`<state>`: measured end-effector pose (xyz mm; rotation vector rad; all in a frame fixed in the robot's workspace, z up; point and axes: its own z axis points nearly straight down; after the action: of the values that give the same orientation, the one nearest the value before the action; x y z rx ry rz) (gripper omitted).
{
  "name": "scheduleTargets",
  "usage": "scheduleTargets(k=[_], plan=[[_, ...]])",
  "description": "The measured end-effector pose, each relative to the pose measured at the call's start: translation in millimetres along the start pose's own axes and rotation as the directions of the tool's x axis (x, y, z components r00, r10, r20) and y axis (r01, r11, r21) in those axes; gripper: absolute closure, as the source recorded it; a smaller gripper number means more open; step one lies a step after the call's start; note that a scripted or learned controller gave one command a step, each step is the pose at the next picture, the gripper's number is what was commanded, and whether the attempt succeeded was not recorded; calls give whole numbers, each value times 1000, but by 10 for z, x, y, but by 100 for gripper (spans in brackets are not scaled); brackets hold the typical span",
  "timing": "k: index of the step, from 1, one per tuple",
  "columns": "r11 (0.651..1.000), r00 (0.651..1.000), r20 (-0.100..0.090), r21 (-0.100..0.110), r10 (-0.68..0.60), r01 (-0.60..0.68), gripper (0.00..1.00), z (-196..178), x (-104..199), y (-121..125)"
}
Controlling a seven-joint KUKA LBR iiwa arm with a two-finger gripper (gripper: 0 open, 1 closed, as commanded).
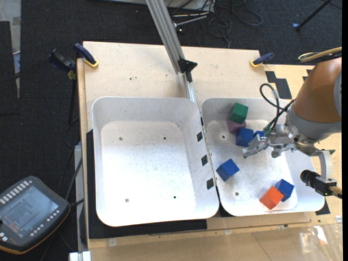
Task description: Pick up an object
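In the right bin (304, 205) lie several blocks. A green block (238, 113) rests at the back, touching a purple one (234, 126) just in front of it. A blue block (244, 137) sits below those, and another blue block (227, 169) lies near the bin's left wall. An orange block (271, 198) and a blue block (284, 189) touch each other at the front right. My gripper (253, 148) hangs low over the middle of the bin, just right of the upper blue block, pointing left. No block is visibly held.
The left bin (103, 124) stands beside the right one, sharing a divider wall (205, 151). A slanted aluminium pole (166, 26) rises from the back. A teach pendant (27, 213) lies at the lower left, off the bench. Clamps (84, 56) sit at the board's back corners.
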<state>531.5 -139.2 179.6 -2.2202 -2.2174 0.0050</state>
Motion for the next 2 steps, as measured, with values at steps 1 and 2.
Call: scheduleTargets(k=[1,2], plan=[[1000,1000,0,0,0,0,0,445,-43,-23],[1000,1000,2,-5,-1,1,0,859,-44,-20]])
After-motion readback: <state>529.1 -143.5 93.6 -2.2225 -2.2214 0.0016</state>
